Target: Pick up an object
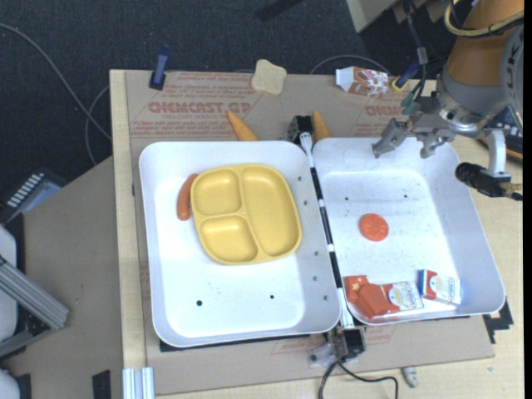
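Note:
My gripper (411,142) hangs over the far edge of the right bin (465,223), its two fingers spread apart with nothing between them. Below it in that bin lies a flat red disc (374,227). At the bin's near edge sit a red and white carton (382,297) and a small blue and white carton (439,287). The left bin (166,289) holds a yellow divided plate (245,213) with a red sausage (184,198) beside its left rim.
On the bench behind the bins lie a bread slice (268,76), two orange carrots (241,126) (320,125), a blue clip (159,66) and a small milk carton (362,80). A black clamp (301,128) sits at the bins' far joint.

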